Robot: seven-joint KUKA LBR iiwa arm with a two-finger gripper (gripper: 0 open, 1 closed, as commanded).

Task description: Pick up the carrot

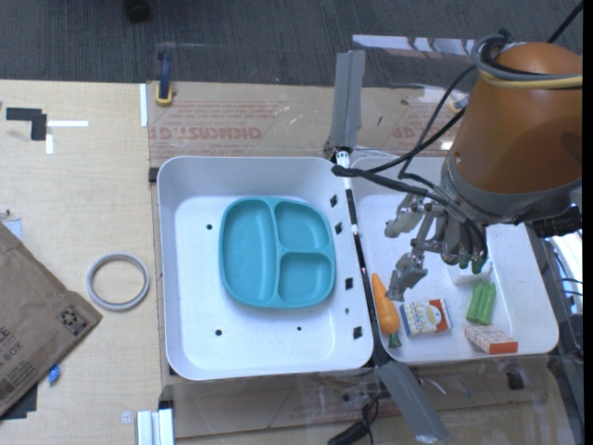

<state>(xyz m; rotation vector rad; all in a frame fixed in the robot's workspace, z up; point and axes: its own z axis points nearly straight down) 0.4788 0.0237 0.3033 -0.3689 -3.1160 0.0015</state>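
The grey arm point(519, 128) with its orange band fills the upper right, hanging over the right bin point(547, 327), while the left bin point(185, 276) holds a teal divided plate point(276, 251) lying flat near its middle. The gripper point(408, 272) hovers low over the right bin's left part – whether its fingers stand apart or together I cannot tell. Just below it the carrot point(384, 306) lies along the bin's left wall, with a small carton point(425, 317) just beside it to the right, then a green vegetable point(481, 301) and a red-and-white box point(491, 341) – all loose on the bin floor.
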